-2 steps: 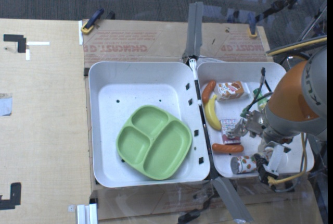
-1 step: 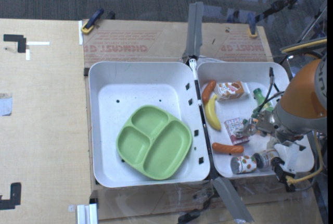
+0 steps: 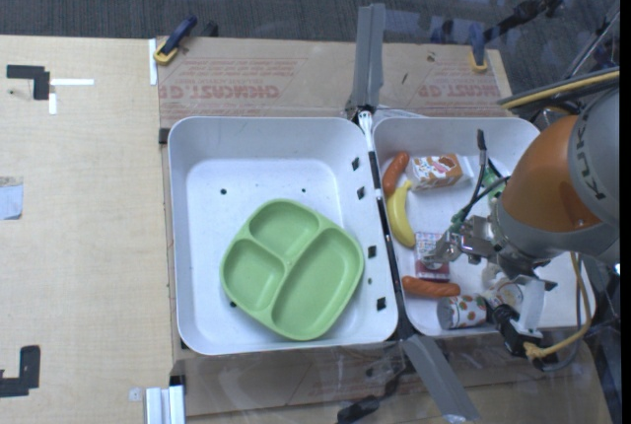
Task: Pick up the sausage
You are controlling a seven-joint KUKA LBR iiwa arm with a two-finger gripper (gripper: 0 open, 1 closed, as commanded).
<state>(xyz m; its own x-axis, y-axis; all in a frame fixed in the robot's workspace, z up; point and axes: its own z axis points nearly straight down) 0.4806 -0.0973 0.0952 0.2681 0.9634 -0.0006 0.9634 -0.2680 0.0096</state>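
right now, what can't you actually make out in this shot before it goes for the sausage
- Gripper in the camera view: its fingers are too small and cluttered to read.
- Right bin: its right part is hidden by the arm.
- Can by the sausage: label too small to read, partly covered by the wrist.
- Packet beside the banana: print blurred.

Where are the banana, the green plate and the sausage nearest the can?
banana (image 3: 399, 212): camera view, middle of its yellow curve.
green plate (image 3: 293, 269): camera view, ridge where its three compartments meet.
sausage (image 3: 431, 288): camera view, middle of its length, beside the can (image 3: 463, 313).
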